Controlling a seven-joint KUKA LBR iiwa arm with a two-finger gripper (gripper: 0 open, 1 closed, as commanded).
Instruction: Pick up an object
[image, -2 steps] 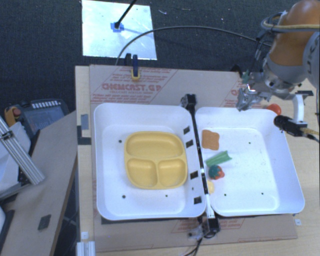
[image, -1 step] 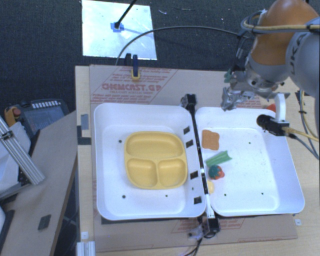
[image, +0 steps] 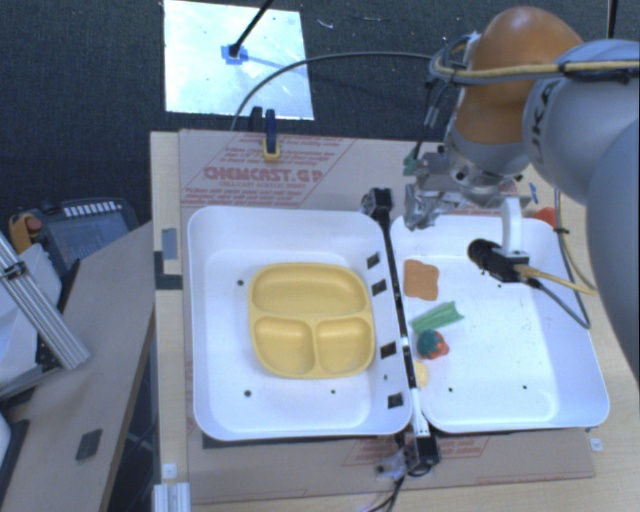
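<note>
Pincer (image: 424, 212) hangs at the right bin's (image: 520, 400) upper-left corner, its opening impossible to judge, while the orange slab (image: 421, 279) just below looks light, flat, best nipped by an edge.

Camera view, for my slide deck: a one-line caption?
Tool poised above right bin of small items; yellow tray in left bin.

bins (image: 300, 225): glossy white plastic | tray (image: 310, 320): matt yellow plastic | bench (image: 165, 200): wood
</note>
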